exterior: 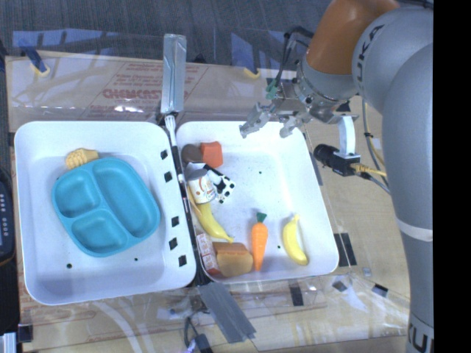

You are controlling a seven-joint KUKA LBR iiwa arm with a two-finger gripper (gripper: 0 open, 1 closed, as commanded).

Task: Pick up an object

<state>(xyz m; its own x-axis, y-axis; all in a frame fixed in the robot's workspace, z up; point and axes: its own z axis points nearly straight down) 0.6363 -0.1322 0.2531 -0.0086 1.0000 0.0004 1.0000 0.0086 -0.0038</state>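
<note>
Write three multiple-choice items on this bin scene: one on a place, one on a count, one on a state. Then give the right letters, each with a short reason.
1. Where does the blue divided plate lie?
A. In the left bin
B. In the right bin
C. On the bench outside the bins

2. How many bananas lie in the right bin?
A. None
B. One
C. Two

3. How do the fingers of the gripper stand?
A. Shut on the carrot
B. Spread apart with nothing between them
C. Shut on a banana

Answers:
1. A, as the plate sits in the left bin beside a corn cob.
2. C, as one banana lies near the right wall and another banana lies by the dividing wall.
3. B, as the fingers are spread over the bin's far rim, while the carrot lies on the bin floor.
</note>
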